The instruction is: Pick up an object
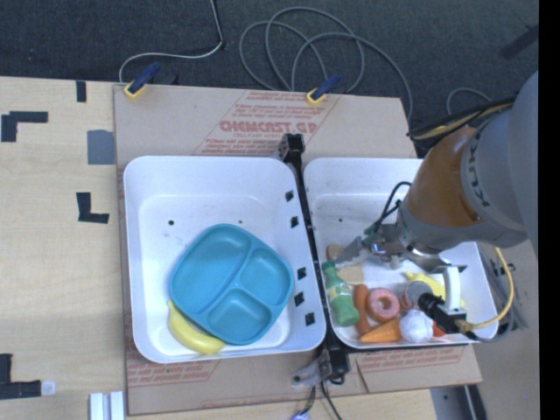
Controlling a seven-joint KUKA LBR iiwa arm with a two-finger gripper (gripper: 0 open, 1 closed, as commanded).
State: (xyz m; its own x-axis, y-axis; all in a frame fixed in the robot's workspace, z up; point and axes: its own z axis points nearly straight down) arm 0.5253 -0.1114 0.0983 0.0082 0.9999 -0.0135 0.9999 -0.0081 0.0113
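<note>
Table (pixel 52 234), wood-toned, carries a cardboard sheet (pixel 262 125) under both bins, extending far left of the pincer. Arm (pixel 472 186), grey with an orange band, enters from the right and bends down over the right bin (pixel 350 178). Left bin (pixel 144 182), left of the pincer across the central divider, holds a blue sectioned plate (pixel 232 283) partly over a banana (pixel 192 335). Pincer (pixel 378 245) sits low inside the right bin; whether it is apart or together cannot be told. Open white floor lies behind it; toy foods crowd the near edge just in front: green piece (pixel 339 297), pink donut (pixel 383 303), carrot (pixel 381 332).
</note>
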